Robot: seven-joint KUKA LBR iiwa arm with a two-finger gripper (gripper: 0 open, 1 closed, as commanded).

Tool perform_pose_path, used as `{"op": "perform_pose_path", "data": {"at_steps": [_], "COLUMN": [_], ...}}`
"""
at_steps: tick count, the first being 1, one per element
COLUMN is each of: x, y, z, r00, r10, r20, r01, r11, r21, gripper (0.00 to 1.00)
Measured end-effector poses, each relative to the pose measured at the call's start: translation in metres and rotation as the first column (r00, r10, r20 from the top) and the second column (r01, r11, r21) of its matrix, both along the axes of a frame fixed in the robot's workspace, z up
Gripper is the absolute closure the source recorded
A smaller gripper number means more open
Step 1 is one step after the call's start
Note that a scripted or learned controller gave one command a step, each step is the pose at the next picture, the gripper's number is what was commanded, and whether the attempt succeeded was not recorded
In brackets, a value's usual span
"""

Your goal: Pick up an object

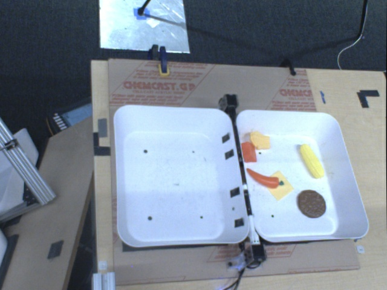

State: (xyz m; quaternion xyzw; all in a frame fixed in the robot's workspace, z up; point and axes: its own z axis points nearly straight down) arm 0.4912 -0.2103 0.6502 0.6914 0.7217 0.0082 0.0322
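In the right bin (344, 162) all the objects lie on the floor, so the pick looks not yet begun; choosing, reaching, gripping and lifting are left. It holds a corn cob (311, 160), a brown round patty (311, 203), a red chili (263, 177) resting across a yellow cheese square (282, 188), an orange block (248, 151) and a yellow piece (260, 140). The left bin (175, 174) has a bare floor. The gripper's state cannot be judged from here.

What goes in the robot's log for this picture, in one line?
right bin: corn, brown disc, chili, cheese, orange block | nothing picked yet
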Motion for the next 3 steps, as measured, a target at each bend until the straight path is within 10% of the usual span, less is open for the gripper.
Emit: {"op": "perform_pose_path", "data": {"at_steps": [3], "x": [0.000], "y": [-0.001], "z": [0.035], "r00": [1.000], "r10": [0.005], "r20": [0.012], "r01": [-0.005], "r11": [1.000], "r21": [-0.008], "gripper": [1.00]}}
